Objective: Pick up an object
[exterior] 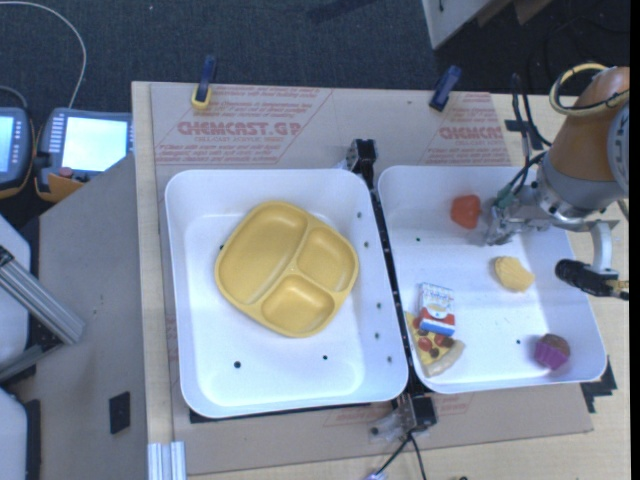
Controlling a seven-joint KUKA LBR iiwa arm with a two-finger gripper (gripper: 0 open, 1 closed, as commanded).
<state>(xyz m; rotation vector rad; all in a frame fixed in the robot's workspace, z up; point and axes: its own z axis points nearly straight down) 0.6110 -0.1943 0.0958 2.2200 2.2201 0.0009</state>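
Gripper (493,230) low in right bin (400,268), jaw state hard to tell tbh. Red ball (465,211) sits just left of gripper, nearly touching. Yellow lump (513,273) lies just below gripper. Red ball looks the closest pick.

A robotics lab is indicated: two white bins (290,388) are set on a cardboard-covered bench (300,118) fixed w/ clamps (204,83), a teach pendant (85,143) is seen at left, cables (50,28) are trailed over dark carpet, and aluminium framing (35,298) is mounted nearby.
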